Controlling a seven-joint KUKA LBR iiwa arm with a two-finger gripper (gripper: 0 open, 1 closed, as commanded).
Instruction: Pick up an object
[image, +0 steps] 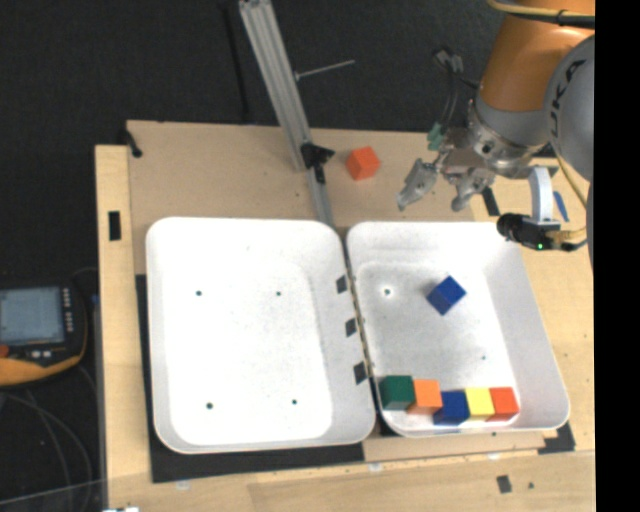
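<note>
My gripper (437, 195) hangs above the far rim of the right bin (520, 300), its two fingers spread apart with nothing between them. A blue cube (446, 294) lies tilted in the middle of the right bin, below and slightly right of the gripper. Along that bin's near wall sits a row of cubes: green (397, 390), orange (427, 394), blue (452, 405), yellow (480, 402) and red-orange (504, 401). Another orange cube (362, 163) rests on the bench behind the bins, left of the gripper.
The left bin (170, 300) sits beside the right one. A slanted metal post (283, 95) rises from the bench behind the gap between the bins. A small handheld device (35, 325) lies off the bench at the left.
</note>
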